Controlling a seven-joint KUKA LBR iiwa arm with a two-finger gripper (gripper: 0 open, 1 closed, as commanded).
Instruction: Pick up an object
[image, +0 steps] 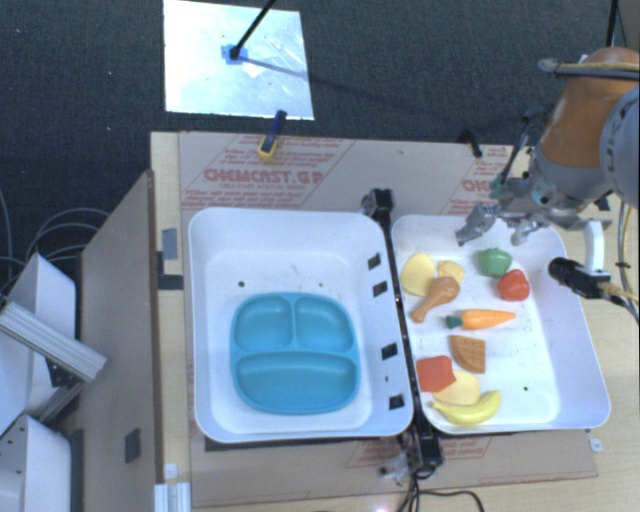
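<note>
The green pepper (493, 262) sits at the back of the right bin (575, 350), just beside the red tomato (513, 286). Looks like light, hard, slick plastic — I'd pinch it across its widest part. The gripper (498, 228) hovers right above it, jaws spread with nothing between them — carrot (482, 319) lies nearby.

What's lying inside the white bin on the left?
The left bin holds a blue divided tray, lying flat with nothing in its compartments. Whatever lies beneath the tray is covered.
</note>
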